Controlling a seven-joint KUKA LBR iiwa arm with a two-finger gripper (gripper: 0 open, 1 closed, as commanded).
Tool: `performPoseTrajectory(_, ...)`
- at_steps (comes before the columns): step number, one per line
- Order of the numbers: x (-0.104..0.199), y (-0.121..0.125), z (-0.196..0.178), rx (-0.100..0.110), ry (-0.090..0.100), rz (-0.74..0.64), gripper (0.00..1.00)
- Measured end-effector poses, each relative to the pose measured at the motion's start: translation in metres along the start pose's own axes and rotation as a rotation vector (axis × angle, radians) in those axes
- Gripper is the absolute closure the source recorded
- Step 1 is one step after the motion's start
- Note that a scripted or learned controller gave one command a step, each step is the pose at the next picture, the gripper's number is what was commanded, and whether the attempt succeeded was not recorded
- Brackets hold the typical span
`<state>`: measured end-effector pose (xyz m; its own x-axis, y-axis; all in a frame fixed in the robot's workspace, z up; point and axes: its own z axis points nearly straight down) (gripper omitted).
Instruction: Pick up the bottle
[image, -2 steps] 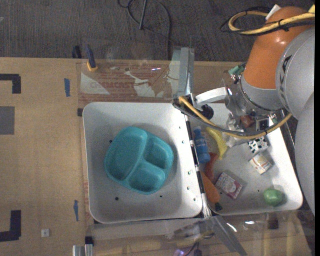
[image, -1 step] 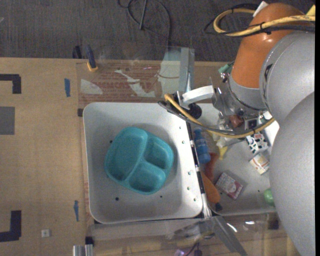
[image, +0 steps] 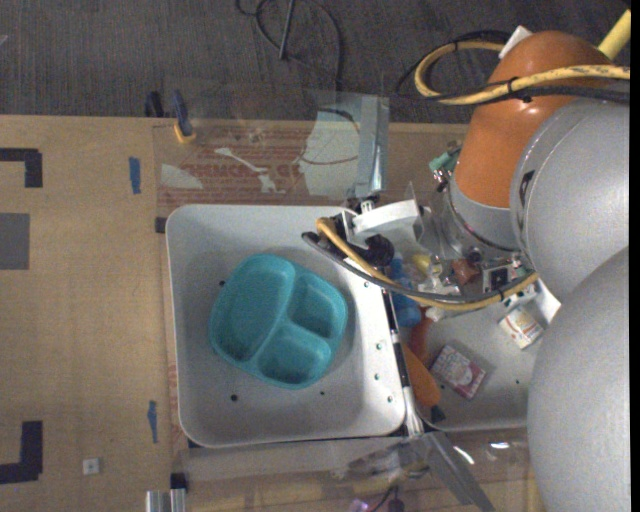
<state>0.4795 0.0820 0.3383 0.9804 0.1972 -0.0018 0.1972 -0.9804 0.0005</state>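
- Bottle (image: 424, 372): your likeliest candidate is the orange, elongated thing lying in the right bin (image: 497, 402), close against the wall it shares with the left bin (image: 200, 400). Its shape is partly hidden, so treat that as a guess.
- Gripper (image: 425, 278) sits low over the right bin's far end, among the cables (image: 352, 248). You cannot tell whether it is spread or pressed together, and nothing shows as pinched in it.
- Progress: judge the pick as not yet made; the grasp and the lift are both left.
- Edges: the shared wall runs just beside the bottle, leaving little room on that side.
- Neighbours: a pink packet (image: 459, 370) lies near on the other side.
- Open room: the left bin carries only a teal plate (image: 279, 319); the arm (image: 585, 260) crowds the right bin.
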Motion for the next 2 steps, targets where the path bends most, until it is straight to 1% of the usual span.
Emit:
performPoseTrajectory(1,0.002,-0.016,0.064,0.003,-0.004,-0.371,1.0)
performPoseTrajectory(2,0.02,-0.103,0.047,0.0,-0.002,-0.618,1.0)
